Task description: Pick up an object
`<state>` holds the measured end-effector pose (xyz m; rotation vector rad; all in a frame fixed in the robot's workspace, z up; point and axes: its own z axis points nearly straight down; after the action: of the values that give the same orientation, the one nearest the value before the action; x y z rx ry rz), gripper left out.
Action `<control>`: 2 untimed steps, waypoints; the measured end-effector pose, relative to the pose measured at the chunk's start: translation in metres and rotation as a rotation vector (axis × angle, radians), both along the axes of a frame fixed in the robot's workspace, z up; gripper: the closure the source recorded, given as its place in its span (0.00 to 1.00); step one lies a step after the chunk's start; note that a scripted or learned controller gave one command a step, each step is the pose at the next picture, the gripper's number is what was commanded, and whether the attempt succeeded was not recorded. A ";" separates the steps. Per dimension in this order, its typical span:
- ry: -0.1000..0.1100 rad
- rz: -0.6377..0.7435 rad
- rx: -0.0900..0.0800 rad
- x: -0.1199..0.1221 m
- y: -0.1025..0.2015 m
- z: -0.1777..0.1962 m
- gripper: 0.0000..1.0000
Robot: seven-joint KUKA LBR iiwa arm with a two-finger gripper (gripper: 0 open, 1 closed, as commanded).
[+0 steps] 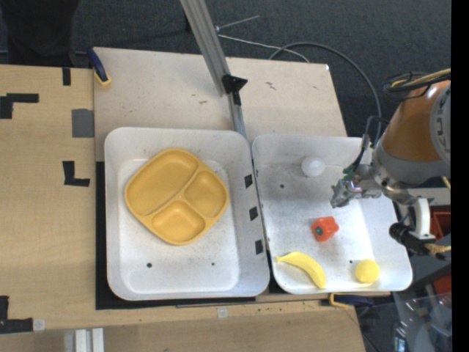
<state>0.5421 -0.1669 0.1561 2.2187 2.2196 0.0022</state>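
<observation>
Tool (343,193) over rt bin (278,152), wood bench (44,196)

Wooden bench (44,196), dark carpet floor (330,13)

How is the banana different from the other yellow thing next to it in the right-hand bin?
The banana is long and curved; the yellow lemon-like fruit is short and rounded. The banana lies near the bin's left corner, the rounded fruit nearer the right. Both are yellow and rest along the near wall of the right bin.
</observation>
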 end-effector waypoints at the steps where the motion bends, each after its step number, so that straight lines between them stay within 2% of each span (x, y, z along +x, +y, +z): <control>1: -0.002 0.002 0.000 -0.002 0.006 0.061 1.00; 2: 0.004 0.002 0.002 -0.002 0.006 0.068 1.00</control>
<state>0.5402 -0.1604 0.2243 2.2191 2.2243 0.0000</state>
